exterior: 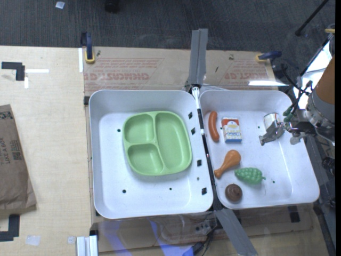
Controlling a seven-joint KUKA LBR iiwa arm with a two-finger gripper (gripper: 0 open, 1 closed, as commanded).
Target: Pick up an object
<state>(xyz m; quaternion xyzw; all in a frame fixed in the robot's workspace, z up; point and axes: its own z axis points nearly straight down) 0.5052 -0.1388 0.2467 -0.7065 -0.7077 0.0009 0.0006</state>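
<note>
Reaching in from the right edge of the frame, the arm (324, 97) holds its end effector (270, 131) low over the upper right part of the right bin (298, 188). Whether the metal tips are spread or pressed together cannot be told at this size, and nothing is visibly pinched between them.

The right bin carries five small objects, all left of the end effector and apart from it. A red-orange sausage (213, 126) lies upright along the bin's left wall. Just beside it to the right sits a small white and orange carton (231, 129). Below these a tan drumstick (228, 162) lies at a slant, its thin end toward the lower left. A green bunch of grapes (249, 175) rests just right of the drumstick, and a brown round piece (233, 192) sits below them near the bin's lower edge.

The left bin (106, 191) holds a green divided tray (157, 142) with three compartments. A brown paper bag (13, 159) lies on the tabletop (48, 89) at the frame's left edge.
</note>
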